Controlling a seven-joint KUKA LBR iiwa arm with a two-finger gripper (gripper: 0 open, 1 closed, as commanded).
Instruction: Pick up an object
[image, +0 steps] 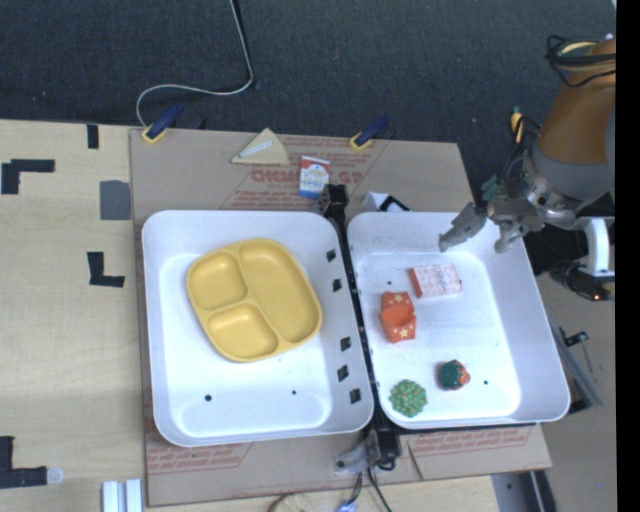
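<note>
Camera view, near edge first: two shallow white bins sit side by side on a brown cardboard sheet (420, 160) laid over the counter (60, 330). In the right bin (520, 330), closest to the camera, a green bumpy ball (407, 397) lies near the front wall, and a small dark green and red object (453, 375) lies just beside it to the right, the two apart. Further in, an orange-red block (398, 316) rests near the middle of that bin, and a pink-and-white packet (435, 281) lies just beyond it, close but not clearly touching. The left bin (170, 400) carries a yellow divided plate (254, 298) with three compartments, set at a slant. Toward the far right corner of the right bin, the tool (483, 228) hangs above the bin's rear wall with its two fingers (457, 229) spread apart and nothing between them; it stands well apart from the packet and the block. The grey arm with its orange band (575, 125) enters from the right. Beyond the bins, on the cardboard, a small red, white and blue carton (314, 177) stands near the join of the bins, and a tan wedge (262, 148) lies further back. A white cable (235, 60) loops over the dark floor behind.
</note>
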